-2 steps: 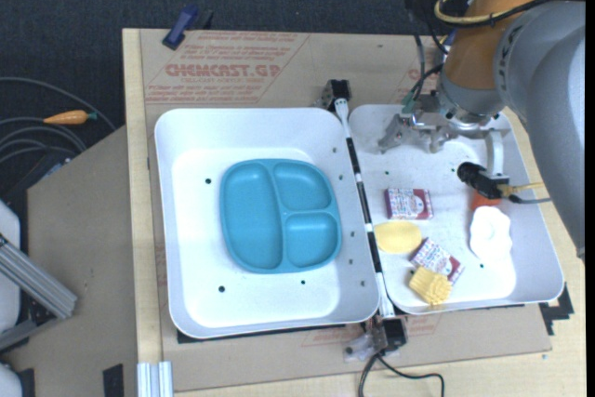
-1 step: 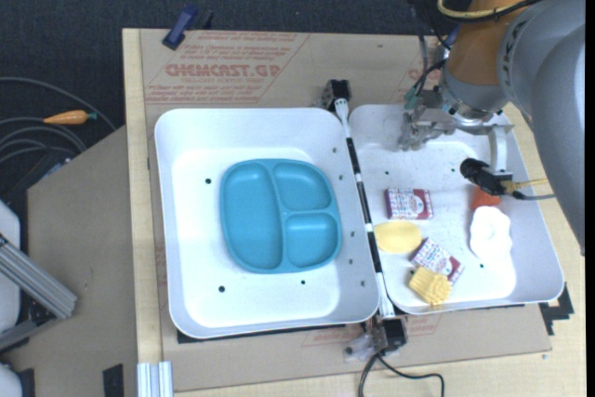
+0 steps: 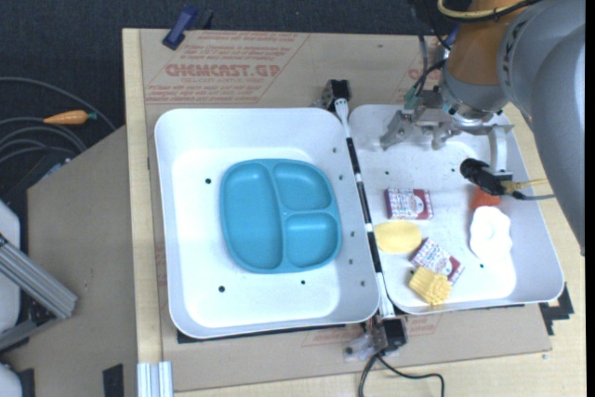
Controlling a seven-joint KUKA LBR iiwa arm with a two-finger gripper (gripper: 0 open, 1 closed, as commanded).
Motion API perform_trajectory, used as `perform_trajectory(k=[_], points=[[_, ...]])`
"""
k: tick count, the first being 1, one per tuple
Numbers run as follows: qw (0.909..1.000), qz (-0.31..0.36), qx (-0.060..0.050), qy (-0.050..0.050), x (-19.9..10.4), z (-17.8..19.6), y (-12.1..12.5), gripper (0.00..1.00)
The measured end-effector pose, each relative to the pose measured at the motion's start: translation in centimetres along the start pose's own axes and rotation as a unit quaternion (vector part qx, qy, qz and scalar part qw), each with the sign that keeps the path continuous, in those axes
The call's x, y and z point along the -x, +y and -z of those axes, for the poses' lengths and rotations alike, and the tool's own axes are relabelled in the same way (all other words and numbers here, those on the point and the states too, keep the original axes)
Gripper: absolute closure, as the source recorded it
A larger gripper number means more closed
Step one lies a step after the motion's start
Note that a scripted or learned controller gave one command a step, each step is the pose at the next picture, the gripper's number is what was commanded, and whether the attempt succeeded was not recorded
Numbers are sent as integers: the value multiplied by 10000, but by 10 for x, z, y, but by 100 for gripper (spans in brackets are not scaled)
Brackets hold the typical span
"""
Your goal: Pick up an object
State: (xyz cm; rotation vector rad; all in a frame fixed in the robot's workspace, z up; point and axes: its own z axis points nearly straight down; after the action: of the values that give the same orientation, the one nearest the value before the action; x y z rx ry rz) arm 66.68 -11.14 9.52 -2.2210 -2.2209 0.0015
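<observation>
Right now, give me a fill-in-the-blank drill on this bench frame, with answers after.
1. The blue divided plate lies in the ____ bin as the camera sees it.
2. The plate has ____ compartments.
3. The yellow oval piece lies directly below the small ____-and-white packet in the view.
4. The tool hangs over the right bin's ____ end in the view, away from the white lump.

Missing words: left; three; red; top

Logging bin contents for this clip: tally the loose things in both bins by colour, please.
Blue: 1, the divided plastic plate.
Yellow: 2, a pale oval piece and a ridged block.
Red-and-white: 2, small packets.
White: 1, a lumpy item.
Total: 6.
</observation>
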Motion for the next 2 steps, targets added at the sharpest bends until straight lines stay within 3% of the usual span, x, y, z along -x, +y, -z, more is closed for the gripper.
perform_trajectory(k=[1,2], points=[[10000,1,11,2,0,11,1,100],[10000,1,8,1,0,10,1,0]])
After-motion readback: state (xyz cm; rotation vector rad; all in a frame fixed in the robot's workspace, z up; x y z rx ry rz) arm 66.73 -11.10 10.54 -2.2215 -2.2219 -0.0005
